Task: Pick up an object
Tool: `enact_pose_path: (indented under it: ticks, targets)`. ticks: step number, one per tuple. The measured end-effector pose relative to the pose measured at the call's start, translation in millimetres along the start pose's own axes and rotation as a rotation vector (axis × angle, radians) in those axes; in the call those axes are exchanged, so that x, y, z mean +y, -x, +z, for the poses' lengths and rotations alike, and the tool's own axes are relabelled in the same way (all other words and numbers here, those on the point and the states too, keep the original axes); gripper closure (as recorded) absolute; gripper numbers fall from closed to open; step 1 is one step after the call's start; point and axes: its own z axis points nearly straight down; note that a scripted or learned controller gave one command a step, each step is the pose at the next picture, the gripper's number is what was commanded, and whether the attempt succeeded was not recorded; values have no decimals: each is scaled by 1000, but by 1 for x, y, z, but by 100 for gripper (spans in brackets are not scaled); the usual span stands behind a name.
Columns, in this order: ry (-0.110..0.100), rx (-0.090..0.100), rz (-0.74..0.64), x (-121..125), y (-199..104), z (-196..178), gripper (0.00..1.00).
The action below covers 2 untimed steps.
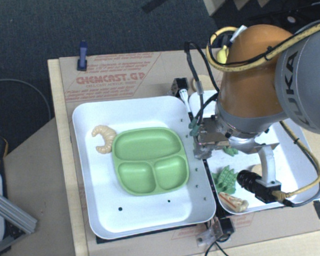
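A green divided plate (151,166) is seen lying in the left bin (91,176), with a tan croissant-shaped toy (104,137) touching its far left corner. The arm (268,80) is held over the right bin (303,156), where a green leafy toy (226,179) and a pale shell-like piece (233,202) are crowded at the near left corner.

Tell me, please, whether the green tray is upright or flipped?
Upright: the green tray shows three hollow compartments facing up in the left bin.

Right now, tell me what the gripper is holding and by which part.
Cannot be told: the grey arm with the orange band covers the gripper over the right white bin, so no hold is visible.
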Motion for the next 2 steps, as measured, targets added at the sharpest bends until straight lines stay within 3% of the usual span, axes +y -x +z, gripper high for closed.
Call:
enact_pose_path:
  ticks: [1, 2]
  targets:
    - [25, -2, 10, 2, 36, -142, 100]
    - [6, -3, 7, 0, 19, -123, 100]
